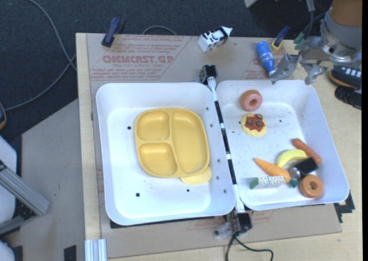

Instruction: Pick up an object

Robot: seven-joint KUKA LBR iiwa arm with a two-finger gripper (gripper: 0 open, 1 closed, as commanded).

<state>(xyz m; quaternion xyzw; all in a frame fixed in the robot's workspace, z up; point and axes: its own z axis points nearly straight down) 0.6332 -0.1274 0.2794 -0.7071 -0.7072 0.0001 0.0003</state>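
The gripper (296, 70) hangs above the far edge of the right bin (330, 125), fingers spread wide with nothing between them. A pink donut (250, 100) lies in that bin, near and left of it.

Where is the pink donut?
The pink donut lies in the right bin, near its far edge, just above the little pizza in the camera view. The gripper hangs above that bin's far rim.
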